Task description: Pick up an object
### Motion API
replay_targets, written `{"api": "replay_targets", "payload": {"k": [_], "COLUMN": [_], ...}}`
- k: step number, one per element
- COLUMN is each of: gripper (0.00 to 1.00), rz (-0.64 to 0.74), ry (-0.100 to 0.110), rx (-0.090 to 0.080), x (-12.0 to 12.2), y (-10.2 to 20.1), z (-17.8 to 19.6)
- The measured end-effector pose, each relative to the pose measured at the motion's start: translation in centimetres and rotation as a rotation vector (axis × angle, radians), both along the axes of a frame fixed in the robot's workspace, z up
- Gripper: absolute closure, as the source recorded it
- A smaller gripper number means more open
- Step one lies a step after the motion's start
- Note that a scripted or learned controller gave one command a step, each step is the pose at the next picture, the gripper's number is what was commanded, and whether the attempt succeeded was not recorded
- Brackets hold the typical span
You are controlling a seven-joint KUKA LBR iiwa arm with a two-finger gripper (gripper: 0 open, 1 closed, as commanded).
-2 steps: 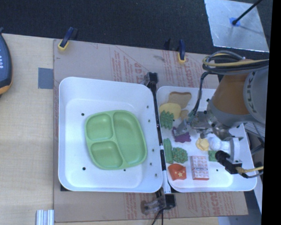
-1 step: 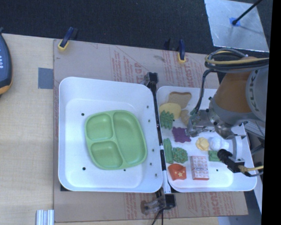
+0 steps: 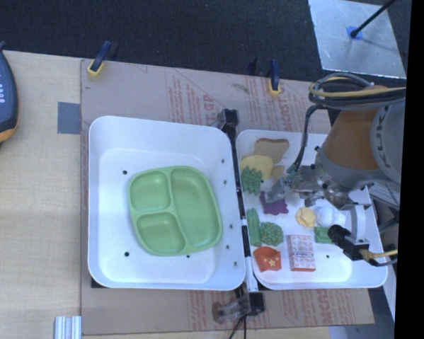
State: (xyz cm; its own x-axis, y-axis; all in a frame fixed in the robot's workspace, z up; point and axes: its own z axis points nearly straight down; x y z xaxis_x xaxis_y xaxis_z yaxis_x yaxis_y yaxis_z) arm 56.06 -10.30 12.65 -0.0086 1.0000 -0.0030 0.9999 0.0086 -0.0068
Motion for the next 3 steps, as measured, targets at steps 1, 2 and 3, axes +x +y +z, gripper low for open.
{"api": "replay_targets", "payload": {"k": [1,2,3], "gripper": [0.00,0.00,0.00], "rz": [-0.006,-0.003,-0.002], "ry": [0.002,-0.008,-0.011], "rx": [0.004,0.002,0.002], "x": [-1.3,2.6,9.9], "y": [0.7,-0.7,-0.1], "z": [-3.7,-3.4,-1.8]}}
